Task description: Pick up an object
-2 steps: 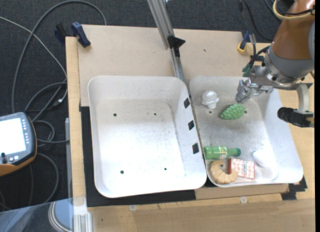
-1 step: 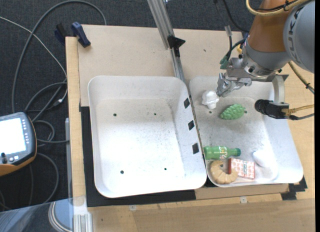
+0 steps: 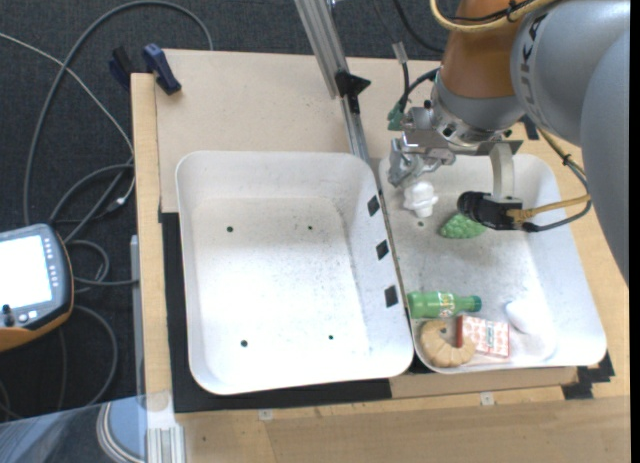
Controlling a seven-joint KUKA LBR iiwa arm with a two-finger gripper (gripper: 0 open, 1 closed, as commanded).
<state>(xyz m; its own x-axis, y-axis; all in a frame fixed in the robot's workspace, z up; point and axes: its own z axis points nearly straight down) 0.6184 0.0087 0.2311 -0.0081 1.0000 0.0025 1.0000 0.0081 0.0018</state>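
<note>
A: Looming closest to the lens is the arm (image 3: 560, 41), grey with its orange band, coming in from the right and bent down over the right bin (image 3: 575, 296); is it that low because it is going for something?

B: I judge so; the tool (image 3: 412, 163) hangs over that bin's far left corner, just above a small white object (image 3: 421, 197), which looks like the thing aimed at; whether they touch I cannot tell.

A: And the worktop (image 3: 250, 101)?

B: It carries both bins side by side; the left bin (image 3: 270, 266) shows speckles and a few dark dots on its floor; the loose things all lie in the right one, probably so the arm need not reach far.

A: Which things?

B: A green leafy piece (image 3: 461, 225) near the middle, beside a black part of the wrist; along the near edge a green bottle (image 3: 443, 302) on its side, a round pastry (image 3: 447, 344), a red and white packet (image 3: 485, 336) touching it, and a pale lump (image 3: 528, 319) hard to make out against the white.

A: Is the tool spread or pressed together?

B: I cannot tell; metal and cables crowd it; nothing visibly sits in its grip.
</note>
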